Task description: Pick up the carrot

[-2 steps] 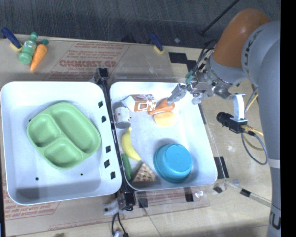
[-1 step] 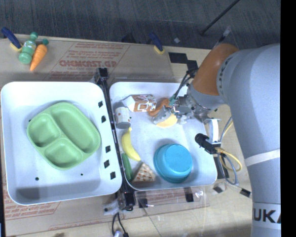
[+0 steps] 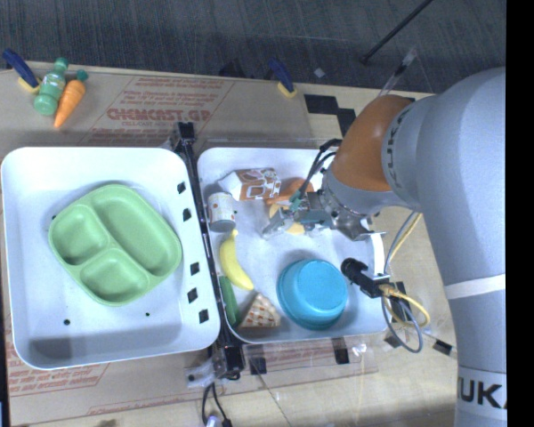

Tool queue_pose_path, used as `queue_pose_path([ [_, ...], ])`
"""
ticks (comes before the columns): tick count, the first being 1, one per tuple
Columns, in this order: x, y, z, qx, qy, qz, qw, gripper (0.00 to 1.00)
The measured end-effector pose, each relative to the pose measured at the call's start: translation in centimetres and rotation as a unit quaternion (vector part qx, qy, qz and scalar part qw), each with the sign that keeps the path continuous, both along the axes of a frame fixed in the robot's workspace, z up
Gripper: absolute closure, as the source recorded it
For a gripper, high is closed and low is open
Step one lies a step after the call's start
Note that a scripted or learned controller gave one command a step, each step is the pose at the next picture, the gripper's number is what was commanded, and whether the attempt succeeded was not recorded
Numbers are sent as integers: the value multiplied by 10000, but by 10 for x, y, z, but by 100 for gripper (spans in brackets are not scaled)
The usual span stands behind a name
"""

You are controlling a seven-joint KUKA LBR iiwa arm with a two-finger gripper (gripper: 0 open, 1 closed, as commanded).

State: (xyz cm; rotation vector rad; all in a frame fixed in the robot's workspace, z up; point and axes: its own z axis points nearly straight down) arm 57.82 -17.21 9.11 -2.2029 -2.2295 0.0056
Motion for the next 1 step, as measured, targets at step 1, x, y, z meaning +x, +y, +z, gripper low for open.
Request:
queue_pose_path([
  [1,76,-37,3,-16,-20,1111,9938,0],
])
